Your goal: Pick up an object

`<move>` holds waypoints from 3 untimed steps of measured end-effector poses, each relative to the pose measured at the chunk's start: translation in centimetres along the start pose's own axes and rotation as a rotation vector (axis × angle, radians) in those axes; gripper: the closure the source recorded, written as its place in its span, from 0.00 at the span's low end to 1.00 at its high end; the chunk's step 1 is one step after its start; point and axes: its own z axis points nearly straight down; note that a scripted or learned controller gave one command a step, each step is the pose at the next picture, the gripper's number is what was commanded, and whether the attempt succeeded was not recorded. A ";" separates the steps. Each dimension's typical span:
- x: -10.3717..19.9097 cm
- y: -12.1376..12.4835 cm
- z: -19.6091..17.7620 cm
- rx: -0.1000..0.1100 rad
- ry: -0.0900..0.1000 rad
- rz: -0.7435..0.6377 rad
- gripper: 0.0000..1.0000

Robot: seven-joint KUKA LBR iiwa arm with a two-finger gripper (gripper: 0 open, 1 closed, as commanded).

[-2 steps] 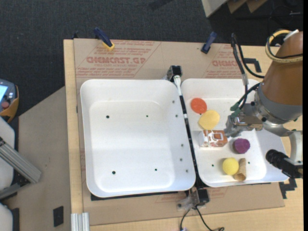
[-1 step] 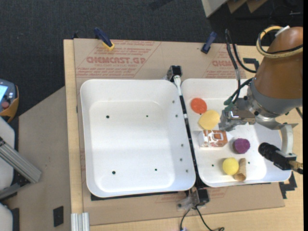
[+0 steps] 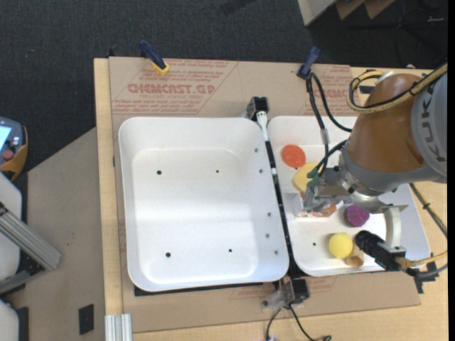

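My gripper (image 3: 315, 199) is lowered into the right bin (image 3: 313, 260), near its left wall. Just above it lies a pale yellow object (image 3: 304, 177), partly covered by the wrist. A small reddish object (image 3: 325, 209) lies right at the gripper's lower side; whether it is gripped is hidden. An orange disc-like object (image 3: 293, 155) rests further back in the bin. To the right of the gripper is a purple object (image 3: 357, 215). A yellow ball (image 3: 340, 244) lies near the front wall, with a small brown piece (image 3: 353, 261) beside it.
The left bin (image 3: 142, 212) lies alongside, its right wall against the right bin's left wall. The arm's orange band (image 3: 387, 130) covers the back right of the right bin. Clamps (image 3: 154, 55) hold the cardboard base at the back.
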 end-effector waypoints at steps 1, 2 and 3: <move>3.9 3.9 -19.9 -0.032 -0.001 -0.006 1.00; 3.8 3.6 -19.0 -0.012 -0.003 -0.001 1.00; 13.1 3.4 -22.5 -0.016 0.000 -0.009 1.00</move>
